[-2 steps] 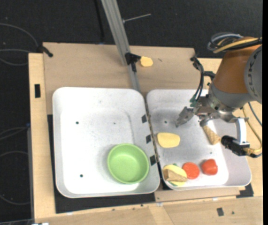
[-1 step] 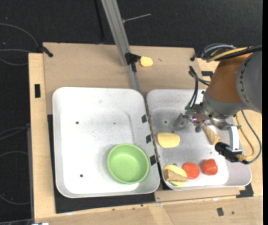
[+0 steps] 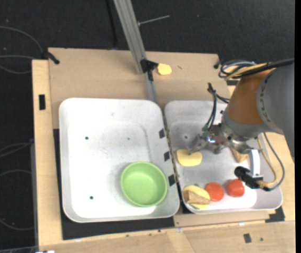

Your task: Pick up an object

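Yellow block (image 3: 189, 158) in right bin (image 3: 184, 115), near left wall, directly under tool (image 3: 202, 145). Looks light, soft, foam-like, matte, so easy grip; best pinched across short flat sides.

Largest first: wooden counter (image 3: 97, 73); left bin (image 3: 87, 130), smooth white plastic; green bowl (image 3: 143, 183), round, glossy; tan-yellow lump (image 3: 196, 196); two red balls (image 3: 214, 191), likely slippery, prone to roll.

Tool finger state: cannot tell.

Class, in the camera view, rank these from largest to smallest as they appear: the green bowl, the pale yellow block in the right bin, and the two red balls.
1. Green bowl, clearly largest.
2. Pale yellow block.
3. The two red balls look about alike, so they are left unranked.
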You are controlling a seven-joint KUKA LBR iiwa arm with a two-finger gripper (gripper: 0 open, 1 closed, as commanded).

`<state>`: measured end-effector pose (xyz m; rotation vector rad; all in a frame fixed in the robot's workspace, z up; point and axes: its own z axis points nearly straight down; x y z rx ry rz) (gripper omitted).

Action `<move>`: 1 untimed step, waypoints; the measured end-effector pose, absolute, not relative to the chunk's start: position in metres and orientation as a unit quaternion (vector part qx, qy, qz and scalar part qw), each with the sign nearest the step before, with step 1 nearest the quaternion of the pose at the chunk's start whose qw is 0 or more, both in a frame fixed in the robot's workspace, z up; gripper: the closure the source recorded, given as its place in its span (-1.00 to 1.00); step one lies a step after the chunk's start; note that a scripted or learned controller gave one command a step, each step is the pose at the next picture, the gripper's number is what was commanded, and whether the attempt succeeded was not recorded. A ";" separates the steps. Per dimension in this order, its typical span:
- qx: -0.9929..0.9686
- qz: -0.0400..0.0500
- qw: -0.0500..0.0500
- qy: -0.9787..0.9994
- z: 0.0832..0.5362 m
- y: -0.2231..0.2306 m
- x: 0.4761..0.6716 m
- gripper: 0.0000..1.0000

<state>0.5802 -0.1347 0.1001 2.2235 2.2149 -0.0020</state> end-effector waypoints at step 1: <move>0.710 0.001 0.002 0.704 0.112 -0.135 0.581 1.00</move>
